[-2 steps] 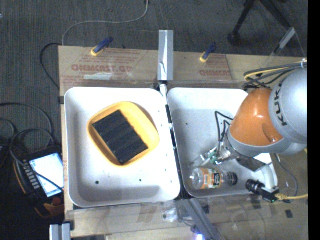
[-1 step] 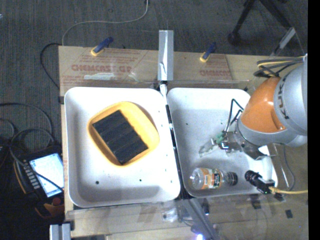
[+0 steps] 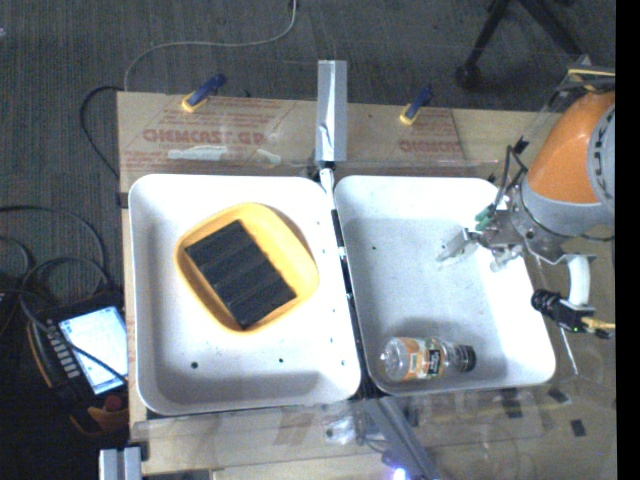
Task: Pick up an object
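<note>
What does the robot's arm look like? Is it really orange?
Partly! The arm is grey with a big, round orange band above its wrist. Its gripper is small, pale metal with thin parts sticking out, and dark cables run along it. A white and black piece hangs below the wrist.

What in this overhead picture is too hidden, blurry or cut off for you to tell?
- Gripper, camera view: small and blurred, so the state of its jaws is unclear.
- Grey arm with orange band: cut off by the right edge.
- Clear plastic bottle in the right white bin: label too small to read.
- Yellow dish with dark ridged slab, left white bin: material unclear.
</note>
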Motion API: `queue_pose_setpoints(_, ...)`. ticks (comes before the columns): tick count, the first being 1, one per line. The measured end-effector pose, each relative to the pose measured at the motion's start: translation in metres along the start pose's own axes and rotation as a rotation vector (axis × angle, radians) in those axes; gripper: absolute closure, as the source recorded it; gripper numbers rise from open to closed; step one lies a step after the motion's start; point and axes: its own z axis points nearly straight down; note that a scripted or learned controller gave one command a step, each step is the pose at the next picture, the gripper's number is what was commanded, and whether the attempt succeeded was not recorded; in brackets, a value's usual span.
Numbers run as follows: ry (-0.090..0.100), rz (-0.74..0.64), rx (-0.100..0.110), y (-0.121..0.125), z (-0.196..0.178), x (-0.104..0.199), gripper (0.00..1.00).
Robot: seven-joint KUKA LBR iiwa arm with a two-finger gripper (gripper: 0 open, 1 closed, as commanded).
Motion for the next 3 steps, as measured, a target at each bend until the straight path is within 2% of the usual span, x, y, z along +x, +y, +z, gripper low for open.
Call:
queue_pose_setpoints(1,0.0,-0.12,0.0,-0.014,0.009,-0.024,0.0)
queue_pose_setpoints(2,0.002,0.038,0.0,-0.042,-0.089,0.107,0.0)
queue_pose_setpoints(3,0.002,-0.143,0.001,-0.078,-0.032,0.062,0.0)
